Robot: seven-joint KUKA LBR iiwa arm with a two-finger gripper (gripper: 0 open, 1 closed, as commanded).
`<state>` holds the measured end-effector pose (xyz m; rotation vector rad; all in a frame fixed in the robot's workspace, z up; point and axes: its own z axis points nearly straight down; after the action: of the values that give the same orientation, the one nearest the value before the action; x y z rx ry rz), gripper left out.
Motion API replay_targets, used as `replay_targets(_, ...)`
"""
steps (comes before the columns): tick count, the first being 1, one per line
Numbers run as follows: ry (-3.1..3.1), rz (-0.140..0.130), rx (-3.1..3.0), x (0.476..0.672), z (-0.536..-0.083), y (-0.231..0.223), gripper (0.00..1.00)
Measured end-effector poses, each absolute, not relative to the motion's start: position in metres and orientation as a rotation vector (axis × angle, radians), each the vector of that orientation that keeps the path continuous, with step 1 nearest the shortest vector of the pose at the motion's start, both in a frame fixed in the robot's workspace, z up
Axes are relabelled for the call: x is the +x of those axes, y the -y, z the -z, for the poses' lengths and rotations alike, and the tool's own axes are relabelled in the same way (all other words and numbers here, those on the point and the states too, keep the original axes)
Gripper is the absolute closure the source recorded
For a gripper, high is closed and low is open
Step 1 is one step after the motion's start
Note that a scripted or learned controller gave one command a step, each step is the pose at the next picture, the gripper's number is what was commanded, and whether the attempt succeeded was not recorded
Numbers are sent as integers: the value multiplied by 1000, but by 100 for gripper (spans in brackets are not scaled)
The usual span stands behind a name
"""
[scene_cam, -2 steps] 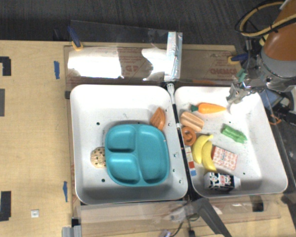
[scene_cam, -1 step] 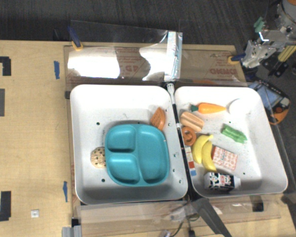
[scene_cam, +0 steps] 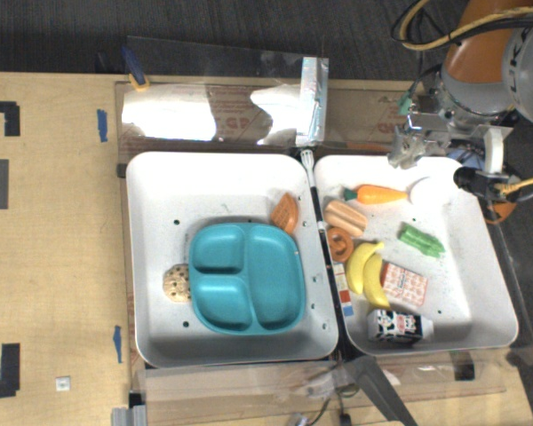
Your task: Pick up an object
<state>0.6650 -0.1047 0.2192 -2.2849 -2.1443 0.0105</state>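
I can read no text here. The red-and-white packet and the black-and-white carton carry print too small and blurred to make out.

Below the gripper, in the right bin: orange carrot, green piece, yellow banana, all lying flat.

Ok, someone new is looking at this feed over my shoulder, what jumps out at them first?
Probably the big teal divided plate in the middle of the left bin, with a cookie beside its left edge. Next, the bright cluster of toy food in the right bin: a carrot near the back, a banana in the middle, a green piece to its right. The arm's gripper sits over that bin's back edge.
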Motion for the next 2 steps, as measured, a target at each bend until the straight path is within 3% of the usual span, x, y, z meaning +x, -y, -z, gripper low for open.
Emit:
replay_targets(1,2150,-1,-2291,667,-225,105,0)
replay_targets(2,2368,-4,-2060,666,-169,154,0)
